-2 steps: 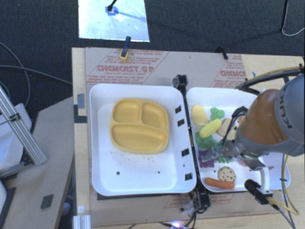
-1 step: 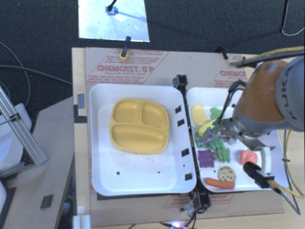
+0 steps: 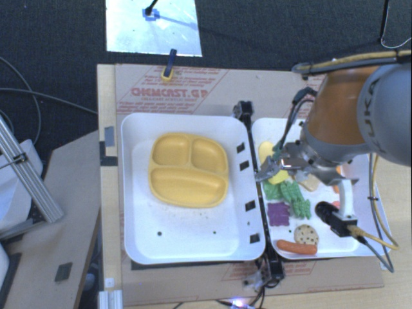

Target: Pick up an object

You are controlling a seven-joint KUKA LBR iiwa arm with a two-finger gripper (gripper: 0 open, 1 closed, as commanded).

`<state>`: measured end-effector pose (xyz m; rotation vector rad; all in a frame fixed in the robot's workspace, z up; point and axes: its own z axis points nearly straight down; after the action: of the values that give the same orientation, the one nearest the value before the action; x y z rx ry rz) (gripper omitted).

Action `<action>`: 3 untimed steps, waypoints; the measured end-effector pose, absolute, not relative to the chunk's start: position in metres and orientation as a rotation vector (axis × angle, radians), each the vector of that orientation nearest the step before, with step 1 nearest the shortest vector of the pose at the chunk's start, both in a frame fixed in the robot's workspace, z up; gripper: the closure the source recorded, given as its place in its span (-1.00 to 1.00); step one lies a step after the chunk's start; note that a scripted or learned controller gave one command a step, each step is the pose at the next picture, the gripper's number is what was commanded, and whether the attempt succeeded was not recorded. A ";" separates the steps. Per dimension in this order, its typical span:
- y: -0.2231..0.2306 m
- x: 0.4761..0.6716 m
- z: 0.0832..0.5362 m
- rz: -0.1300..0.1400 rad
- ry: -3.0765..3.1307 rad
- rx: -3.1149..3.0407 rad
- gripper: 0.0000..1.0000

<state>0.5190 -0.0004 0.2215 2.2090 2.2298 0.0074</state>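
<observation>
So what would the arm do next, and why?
Probably lower a little toward the yellow item and close on it. The gripper sits at the left edge of the right bin, just over that yellow piece, with the green toy and purple piece close below. I can't tell how the jaws stand, so this is a guess.

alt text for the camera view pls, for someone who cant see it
A grey and orange robot arm reaches over the right white bin, its gripper low above toy food: purple piece, cookie, carrot. The left bin holds a yellow divided plate.
</observation>
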 end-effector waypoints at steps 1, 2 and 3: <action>-0.003 0.518 0.230 0.005 2.230 2.210 1.00; 0.038 0.495 0.182 -0.001 2.232 2.215 1.00; 0.035 0.496 0.184 0.001 2.224 2.219 -1.00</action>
<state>0.4961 0.0352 0.1840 2.2189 2.2239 0.0008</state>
